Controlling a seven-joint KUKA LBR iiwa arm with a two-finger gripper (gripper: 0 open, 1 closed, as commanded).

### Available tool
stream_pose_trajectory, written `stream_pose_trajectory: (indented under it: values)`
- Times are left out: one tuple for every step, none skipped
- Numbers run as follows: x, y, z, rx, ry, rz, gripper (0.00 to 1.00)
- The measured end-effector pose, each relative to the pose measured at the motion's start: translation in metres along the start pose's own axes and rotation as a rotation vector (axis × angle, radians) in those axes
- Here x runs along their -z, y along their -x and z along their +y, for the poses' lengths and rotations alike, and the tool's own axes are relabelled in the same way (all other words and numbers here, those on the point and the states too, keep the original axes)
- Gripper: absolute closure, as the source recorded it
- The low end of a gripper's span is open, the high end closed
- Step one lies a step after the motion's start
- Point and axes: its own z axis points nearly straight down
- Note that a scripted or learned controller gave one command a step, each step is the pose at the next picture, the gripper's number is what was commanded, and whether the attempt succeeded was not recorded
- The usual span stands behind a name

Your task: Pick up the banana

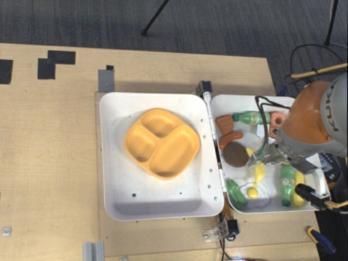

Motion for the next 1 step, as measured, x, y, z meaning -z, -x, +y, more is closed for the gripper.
stream_pose_trajectory:
  values:
    - [0.0871, -0.0952, -0.0112, -0.16, -0.009, 0.005, 1.0]
